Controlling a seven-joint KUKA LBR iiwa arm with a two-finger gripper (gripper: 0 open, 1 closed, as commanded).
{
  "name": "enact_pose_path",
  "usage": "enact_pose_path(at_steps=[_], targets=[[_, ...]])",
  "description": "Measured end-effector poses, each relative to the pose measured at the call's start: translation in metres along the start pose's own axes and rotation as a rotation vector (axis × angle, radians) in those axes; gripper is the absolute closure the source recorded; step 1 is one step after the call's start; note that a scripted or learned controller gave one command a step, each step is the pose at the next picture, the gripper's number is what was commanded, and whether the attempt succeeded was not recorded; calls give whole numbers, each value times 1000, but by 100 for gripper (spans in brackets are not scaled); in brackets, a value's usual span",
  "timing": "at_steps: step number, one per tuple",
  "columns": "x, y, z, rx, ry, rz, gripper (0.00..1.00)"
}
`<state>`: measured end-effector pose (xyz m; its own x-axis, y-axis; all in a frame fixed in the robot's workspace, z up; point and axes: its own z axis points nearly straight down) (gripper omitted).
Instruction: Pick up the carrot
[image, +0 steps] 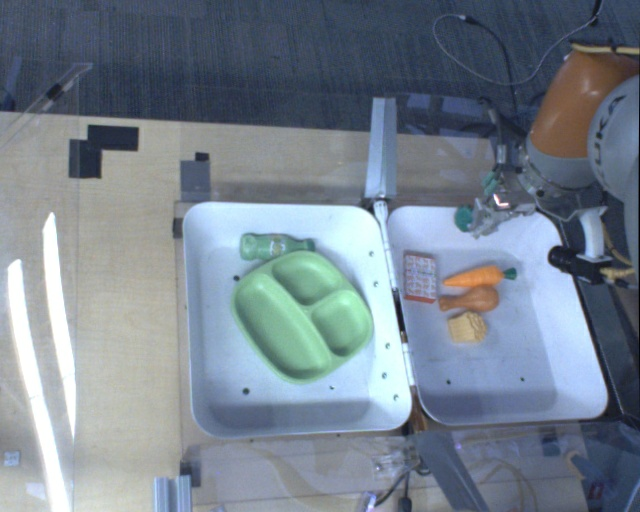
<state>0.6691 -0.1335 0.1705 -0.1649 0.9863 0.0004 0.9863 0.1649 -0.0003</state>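
Note:
The carrot (476, 277), orange with a small green tip at its right end, lies on its side in the middle of the right bin (560, 380). My gripper (480, 216) hangs over the back edge of that bin, behind the carrot and well apart from it. Nothing shows in its grasp.
A brownish-orange vegetable (472, 299) lies touching the carrot's front side, with a tan chunk (466, 327) just in front of it. A red and white packet (420, 277) lies left of the carrot. The left bin (215, 390) holds a green divided plate (302, 315) and a pale green bottle (274, 245).

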Motion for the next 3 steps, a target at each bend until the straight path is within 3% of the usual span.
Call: enact_pose_path(at_steps=[1,2,3], targets=[[70,13,-16,-7,-2,-23,100],[103,-42,-15,-5,0,129,100],[103,-40,-27,-11,1,126,100]])
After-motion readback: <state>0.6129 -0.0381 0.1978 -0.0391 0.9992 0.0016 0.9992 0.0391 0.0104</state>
